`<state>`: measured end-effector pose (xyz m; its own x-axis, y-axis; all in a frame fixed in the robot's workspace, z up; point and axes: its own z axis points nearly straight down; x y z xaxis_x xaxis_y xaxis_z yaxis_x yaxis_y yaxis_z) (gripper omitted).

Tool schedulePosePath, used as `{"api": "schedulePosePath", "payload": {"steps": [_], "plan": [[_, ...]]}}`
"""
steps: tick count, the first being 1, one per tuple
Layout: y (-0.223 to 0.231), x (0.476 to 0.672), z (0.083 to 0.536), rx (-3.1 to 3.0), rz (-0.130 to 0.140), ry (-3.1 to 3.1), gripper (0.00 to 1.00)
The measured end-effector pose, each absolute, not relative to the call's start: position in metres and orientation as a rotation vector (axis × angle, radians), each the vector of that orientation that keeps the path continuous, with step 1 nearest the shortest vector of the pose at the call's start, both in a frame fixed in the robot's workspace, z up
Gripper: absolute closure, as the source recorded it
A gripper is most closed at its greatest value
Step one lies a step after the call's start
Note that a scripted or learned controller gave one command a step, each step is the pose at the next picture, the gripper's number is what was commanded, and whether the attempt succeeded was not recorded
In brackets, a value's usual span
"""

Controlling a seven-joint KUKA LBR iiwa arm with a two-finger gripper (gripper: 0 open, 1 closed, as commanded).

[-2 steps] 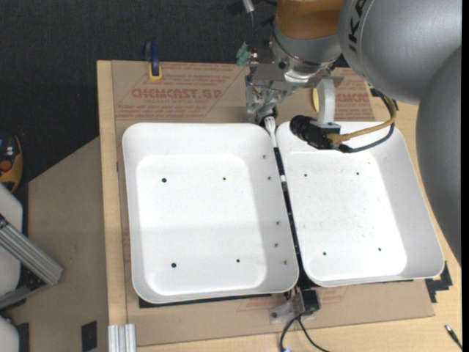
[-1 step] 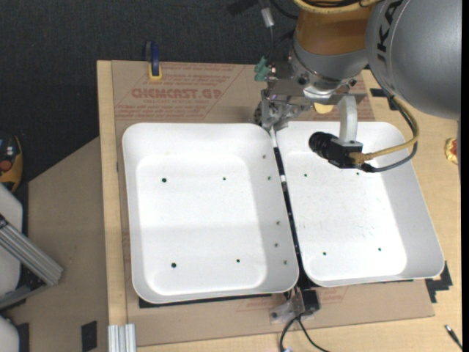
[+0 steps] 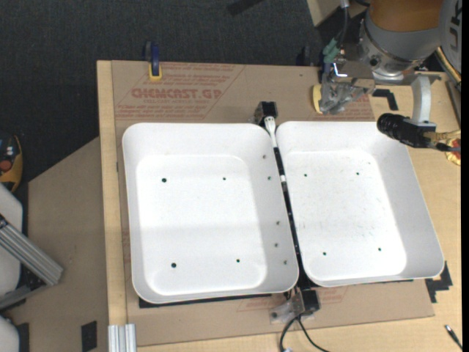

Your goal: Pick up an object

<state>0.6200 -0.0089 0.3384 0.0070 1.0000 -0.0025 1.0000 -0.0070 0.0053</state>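
1. Work area: two shallow white bins sit side by side on a brown board. The left bin (image 3: 198, 218) and the right bin (image 3: 352, 204) touch along a dark central seam. Small dark dots mark the floor of each bin; they appear to be holes or fixings, not loose items.

2. Task object: no loose object can be identified on the floor of either bin. The location of the thing to be picked therefore cannot be determined from this view.

3. Arm position: the arm (image 3: 407, 13) enters at the upper right. The gripper (image 3: 338, 97) hangs above the board just beyond the far rim of the right bin, near that bin's far left corner.

4. Gripper state: the gripper appears as a small metallic cluster, too blurred and too small to resolve. How far the claw is open cannot be told. No item is seen between its parts, and contact with the board or the bin rim cannot be confirmed.

5. Progress: judged from the layout, the pick is not complete. No object is seen lifted or carried.

6. Remaining work: a target must be located, the gripper brought over it and lowered, then closed and raised. None of these steps is evident here.

7. Other fittings: a blue-and-yellow clamp (image 3: 153, 59) sits on the far edge of the board.
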Motion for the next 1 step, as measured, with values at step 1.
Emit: {"api": "schedulePosePath", "payload": {"steps": [1], "plan": [[0.0259, 0.6509, 0.2650, 2.222, -0.007, 2.227, 1.00]]}}
